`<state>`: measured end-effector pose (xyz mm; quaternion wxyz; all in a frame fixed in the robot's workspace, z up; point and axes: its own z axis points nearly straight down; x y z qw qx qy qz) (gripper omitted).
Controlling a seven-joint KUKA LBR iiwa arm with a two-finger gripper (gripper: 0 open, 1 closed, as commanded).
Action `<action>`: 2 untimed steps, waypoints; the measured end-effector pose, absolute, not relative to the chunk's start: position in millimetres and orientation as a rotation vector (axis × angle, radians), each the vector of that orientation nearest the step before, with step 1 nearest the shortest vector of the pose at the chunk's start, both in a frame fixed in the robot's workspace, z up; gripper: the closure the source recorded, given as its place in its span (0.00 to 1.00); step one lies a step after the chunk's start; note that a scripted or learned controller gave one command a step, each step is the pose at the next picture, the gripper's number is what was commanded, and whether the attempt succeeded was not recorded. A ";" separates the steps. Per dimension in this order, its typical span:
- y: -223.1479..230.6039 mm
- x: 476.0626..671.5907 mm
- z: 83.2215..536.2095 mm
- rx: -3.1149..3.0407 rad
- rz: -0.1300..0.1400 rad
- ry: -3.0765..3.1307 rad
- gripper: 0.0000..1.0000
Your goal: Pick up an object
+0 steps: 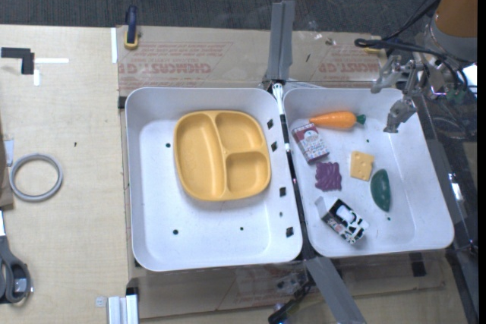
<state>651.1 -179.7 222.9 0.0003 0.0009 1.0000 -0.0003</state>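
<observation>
Camera view: the gripper [396,99] hangs over the upper right corner of the right bin [433,186]. Nothing sits between its fingers; how far they are spread cannot be told. Inside that bin lie a carrot [334,120], a red-and-white packet [310,142], a yellow cheese slice [361,165], a purple grape bunch [328,176], a green leaf-shaped item [380,190] and a black-and-white carton [345,221], all apart from the gripper. The left bin [152,231] holds a yellow divided plate [222,155].
</observation>
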 end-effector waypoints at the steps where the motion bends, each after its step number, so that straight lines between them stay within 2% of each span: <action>1: -172.5 628.6 231.9 -0.243 0.000 3.132 0.00; 2: -102.2 659.6 149.4 -0.182 0.002 3.136 0.00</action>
